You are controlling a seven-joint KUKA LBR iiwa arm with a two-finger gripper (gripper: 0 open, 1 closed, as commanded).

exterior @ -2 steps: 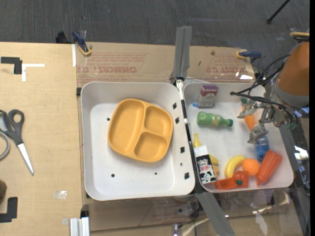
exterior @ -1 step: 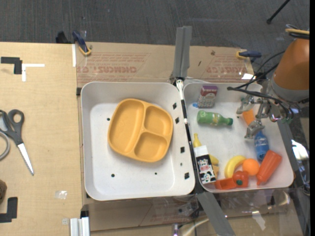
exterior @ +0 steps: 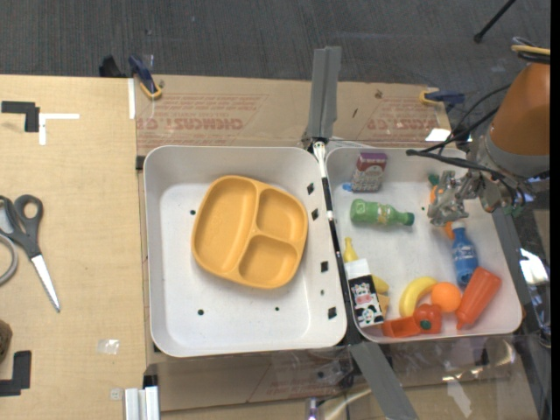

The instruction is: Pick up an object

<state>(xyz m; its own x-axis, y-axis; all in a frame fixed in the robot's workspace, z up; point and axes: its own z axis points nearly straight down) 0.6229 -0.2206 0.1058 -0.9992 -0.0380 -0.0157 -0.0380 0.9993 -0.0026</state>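
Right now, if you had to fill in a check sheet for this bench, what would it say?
Surface: two white bins, left bin and right bin, on a cardboard-covered bench.
Job's things: in the right bin, green bottle, blue bottle, banana, orange, carrot, milk carton, purple box.
Clutter: yellow divided plate in the left bin; scissors on the bench.
Gripper: gripper low over the right bin, near the blue bottle; no object seen between its fingers.
Cables: dark cables by the arm.
Surroundings: dark carpet.
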